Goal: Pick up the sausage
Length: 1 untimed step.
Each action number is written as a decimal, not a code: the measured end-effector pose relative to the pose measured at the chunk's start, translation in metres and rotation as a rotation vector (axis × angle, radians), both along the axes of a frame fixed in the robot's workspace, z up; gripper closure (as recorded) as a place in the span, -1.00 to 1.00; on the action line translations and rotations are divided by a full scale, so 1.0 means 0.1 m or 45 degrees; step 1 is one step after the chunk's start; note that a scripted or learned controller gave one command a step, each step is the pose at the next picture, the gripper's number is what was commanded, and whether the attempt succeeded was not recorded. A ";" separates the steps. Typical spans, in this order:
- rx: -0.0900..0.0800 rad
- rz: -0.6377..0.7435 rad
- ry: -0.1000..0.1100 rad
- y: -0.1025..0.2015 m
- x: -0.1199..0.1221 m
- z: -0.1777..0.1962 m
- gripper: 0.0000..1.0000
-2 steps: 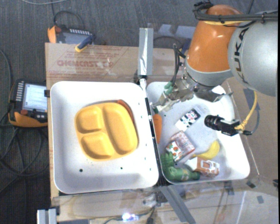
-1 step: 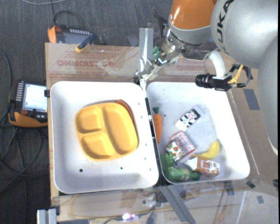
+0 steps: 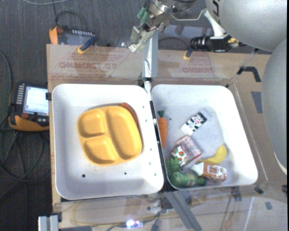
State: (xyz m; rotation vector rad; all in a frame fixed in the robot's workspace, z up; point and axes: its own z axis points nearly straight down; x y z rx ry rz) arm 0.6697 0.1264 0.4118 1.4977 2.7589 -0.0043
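Sausage [image 3: 129, 110]: brown curved sliver, mostly hidden behind glossy yellow tray [image 3: 110, 134].

— Where do we see room in the left bin [image 3: 62, 129]?

— Along its white floor around the yellow tray [image 3: 110, 134]; the sausage [image 3: 130, 110] sits tucked against the tray's far edge.

— And the right bin [image 3: 241, 124]?

— Its far half is bare. Carrot [image 3: 162, 129], cartons [image 3: 185, 151] and banana [image 3: 217, 154] crowd the near corner, close together.

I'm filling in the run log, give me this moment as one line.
gripper: above bins' far edge, holding nothing | sausage: left bin, tucked behind yellow tray | status: not picked yet
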 end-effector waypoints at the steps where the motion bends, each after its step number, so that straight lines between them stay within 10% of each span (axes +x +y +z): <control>1: -0.006 -0.001 0.000 0.00 0.01 0.08 1.00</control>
